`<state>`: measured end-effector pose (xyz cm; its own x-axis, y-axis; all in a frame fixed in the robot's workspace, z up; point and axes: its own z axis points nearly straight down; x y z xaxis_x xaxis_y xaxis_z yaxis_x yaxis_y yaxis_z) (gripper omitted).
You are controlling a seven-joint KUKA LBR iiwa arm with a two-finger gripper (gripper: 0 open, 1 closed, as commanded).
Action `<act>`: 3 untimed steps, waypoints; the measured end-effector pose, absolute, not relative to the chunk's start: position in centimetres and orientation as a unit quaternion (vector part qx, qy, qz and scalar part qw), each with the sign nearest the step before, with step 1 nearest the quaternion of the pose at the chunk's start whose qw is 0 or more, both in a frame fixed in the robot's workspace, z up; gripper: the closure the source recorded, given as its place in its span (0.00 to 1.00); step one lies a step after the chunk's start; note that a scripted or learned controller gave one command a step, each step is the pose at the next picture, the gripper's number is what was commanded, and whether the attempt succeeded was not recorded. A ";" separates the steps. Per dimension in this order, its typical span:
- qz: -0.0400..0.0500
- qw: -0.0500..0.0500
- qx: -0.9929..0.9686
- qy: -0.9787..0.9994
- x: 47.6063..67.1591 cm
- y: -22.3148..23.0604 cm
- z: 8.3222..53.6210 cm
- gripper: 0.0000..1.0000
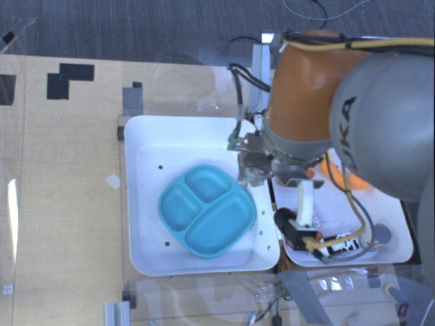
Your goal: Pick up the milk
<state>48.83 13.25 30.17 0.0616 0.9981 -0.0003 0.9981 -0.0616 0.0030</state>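
Camera view from above gives us the grey robot arm with the orange band (306,94) reaching in from the right and covering a large part of the shallow white right bin (402,248). Its metal gripper (255,167) hangs at the border between the two bins, over the right rim of the shallow white left bin (146,182). Whether the gripper is released or clenched we cannot tell, because the wrist hides its lower end, so we do not claim that it holds anything. In the left bin lies a turquoise plastic plate with three compartments (207,210), just beside the gripper; it is not our target. The milk we cannot pick out with certainty: we judge that it is in the right bin, hidden under the arm, where a part of a rounded orange thing (343,177) looks out beside the wrist. The step in hand is therefore, in our judgement, the approach, with no grasp made yet. To do it well we should take the gripper away from the plate and over the right bin, centre it above the milk, come down straight, and close only when the milk is well inside it. We should keep apart from the orange thing and from the bin wall, because a touch there can push the milk aside or tip it.
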 end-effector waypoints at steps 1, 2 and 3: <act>-0.001 0.000 0.696 0.718 48.7 15.3 24.7 1.00; 0.001 0.001 0.696 0.718 49.0 21.1 35.2 1.00; -0.001 0.000 0.711 0.704 48.7 17.1 22.7 1.00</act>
